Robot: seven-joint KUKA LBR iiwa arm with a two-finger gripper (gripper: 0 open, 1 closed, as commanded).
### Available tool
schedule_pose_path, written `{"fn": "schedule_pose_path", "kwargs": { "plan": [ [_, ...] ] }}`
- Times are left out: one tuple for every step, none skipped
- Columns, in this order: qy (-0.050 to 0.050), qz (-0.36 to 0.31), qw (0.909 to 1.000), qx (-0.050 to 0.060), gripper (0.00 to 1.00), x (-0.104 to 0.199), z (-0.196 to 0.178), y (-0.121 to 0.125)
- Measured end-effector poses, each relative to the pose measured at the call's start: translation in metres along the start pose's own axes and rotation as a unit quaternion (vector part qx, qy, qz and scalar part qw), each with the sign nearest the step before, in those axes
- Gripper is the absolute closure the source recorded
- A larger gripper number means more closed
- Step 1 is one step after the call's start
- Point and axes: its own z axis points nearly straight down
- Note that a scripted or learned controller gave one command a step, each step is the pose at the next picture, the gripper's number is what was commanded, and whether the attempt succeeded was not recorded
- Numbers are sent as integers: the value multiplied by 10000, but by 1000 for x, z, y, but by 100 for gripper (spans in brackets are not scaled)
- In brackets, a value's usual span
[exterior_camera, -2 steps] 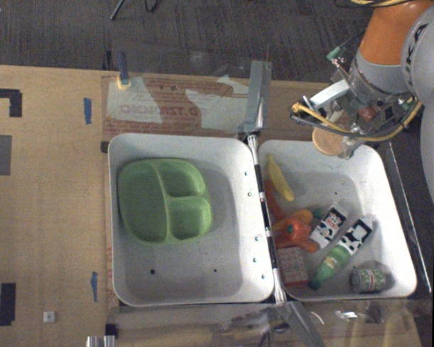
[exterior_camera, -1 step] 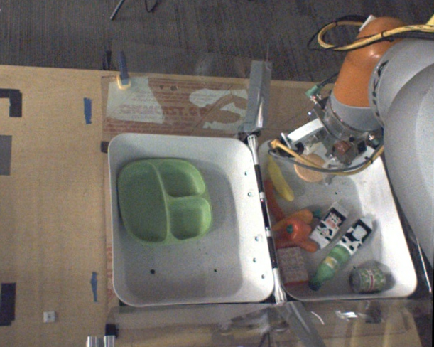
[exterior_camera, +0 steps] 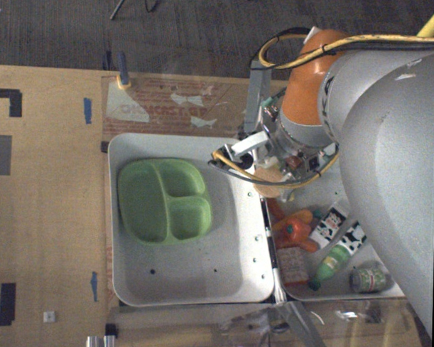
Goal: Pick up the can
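The can (exterior_camera: 370,278), greyish with a green and red label, lies on its side in the front right part of the right bin (exterior_camera: 319,294), partly under the arm's grey body. My gripper (exterior_camera: 258,166) hangs over the back of the divide between the two bins, well away from the can, up and to its left. A tan rounded shape (exterior_camera: 270,181) shows just below the gripper; what it is cannot be made out.
A green divided plate (exterior_camera: 166,199) lies in the left bin (exterior_camera: 199,275). In the right bin are a green bottle (exterior_camera: 331,262), a black-and-white carton (exterior_camera: 332,224), an orange item (exterior_camera: 297,229) and a reddish packet (exterior_camera: 293,264). The arm covers that bin's back right.
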Motion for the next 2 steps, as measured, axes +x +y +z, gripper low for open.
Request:
{"fn": "schedule_pose_path", "kwargs": {
  "plan": [
    [12,-1248,9922,-17,100,19,-88,-86],
    [1,-3159,9488,-10,100,21,-92,-121]
  ]
}}
